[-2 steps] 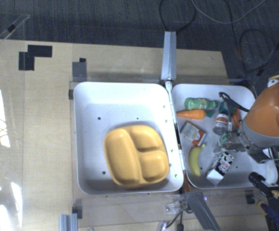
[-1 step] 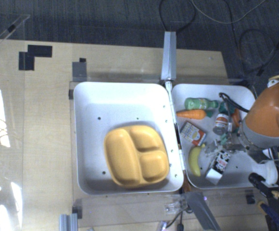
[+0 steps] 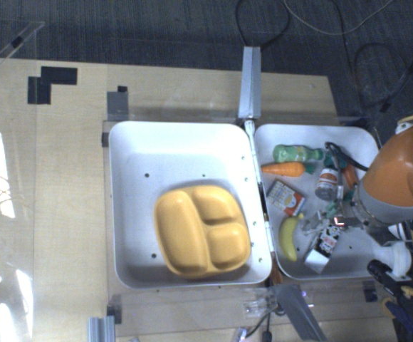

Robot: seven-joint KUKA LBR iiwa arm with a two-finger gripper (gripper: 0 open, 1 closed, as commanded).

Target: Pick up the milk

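Note:
The milk (image 3: 322, 251) is a small white carton with a dark printed face, lying tilted near the front of the right bin (image 3: 356, 262). My gripper (image 3: 330, 218) hangs just above and behind the carton's upper end, close to it. The orange band of the arm (image 3: 399, 177) covers the bin's right side. Whether the gripper touches the carton is hidden by the wrist.
Around the milk lie a banana (image 3: 289, 238), a red-orange box (image 3: 286, 196), a can (image 3: 328, 184), a carrot (image 3: 285, 169) and a green bottle (image 3: 298, 152). The left bin (image 3: 132, 191) holds a yellow compartment tray (image 3: 201, 228).

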